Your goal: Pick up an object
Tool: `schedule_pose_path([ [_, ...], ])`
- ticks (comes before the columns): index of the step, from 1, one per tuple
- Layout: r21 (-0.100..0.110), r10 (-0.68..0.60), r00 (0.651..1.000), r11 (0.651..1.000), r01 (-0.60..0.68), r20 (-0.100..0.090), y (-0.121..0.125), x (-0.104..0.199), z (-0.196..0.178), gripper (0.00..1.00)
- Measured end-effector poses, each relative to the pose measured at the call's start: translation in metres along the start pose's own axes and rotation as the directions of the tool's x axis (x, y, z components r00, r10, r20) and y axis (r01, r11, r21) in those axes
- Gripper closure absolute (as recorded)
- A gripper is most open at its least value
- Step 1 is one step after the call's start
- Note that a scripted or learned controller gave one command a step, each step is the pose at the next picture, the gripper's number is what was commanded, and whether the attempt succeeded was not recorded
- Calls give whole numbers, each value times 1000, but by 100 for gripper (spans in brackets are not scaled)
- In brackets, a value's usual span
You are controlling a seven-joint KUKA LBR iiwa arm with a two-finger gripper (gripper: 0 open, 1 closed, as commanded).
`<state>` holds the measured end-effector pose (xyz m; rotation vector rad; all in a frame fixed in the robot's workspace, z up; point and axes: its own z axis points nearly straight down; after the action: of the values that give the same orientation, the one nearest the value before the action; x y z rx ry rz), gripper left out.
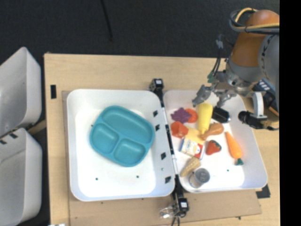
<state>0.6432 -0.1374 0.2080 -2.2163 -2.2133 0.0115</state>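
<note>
your gripper (212, 94) hangs over the far edge of the right bin (249, 166), its two fingers (202, 95) spread apart with nothing between them. the arm (251, 46) comes in from the right, its orange band just above the wrist.

the nearest thing to the tool is the yellow bottle (204, 117), which lies just below the gripper in the picture, toward the near side of the bench. its long axis runs roughly from far to near, almost straight away from the fingers, so i judge the move turns on coming down a little nearer along that line and closing across the narrow width.

beside it lie a purple piece (179, 115) and an orange-red piece (178, 129) to the left, a black piece (220, 114) touching or almost touching the bottle on the right, then a carrot (233, 146), a strawberry (213, 147), a small white carton (191, 148), a cone (190, 166) and a grey can (201, 176) further toward the near rim. crowding could spoil the grab.

the left bin (80, 173) bears a blue divided plate (122, 135), well apart from the tool.
</note>
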Motion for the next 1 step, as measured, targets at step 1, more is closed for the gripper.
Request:
schedule_pose_path([
  [1,-11,-2,1000,1000,2,1,2,0,-7,0],
])
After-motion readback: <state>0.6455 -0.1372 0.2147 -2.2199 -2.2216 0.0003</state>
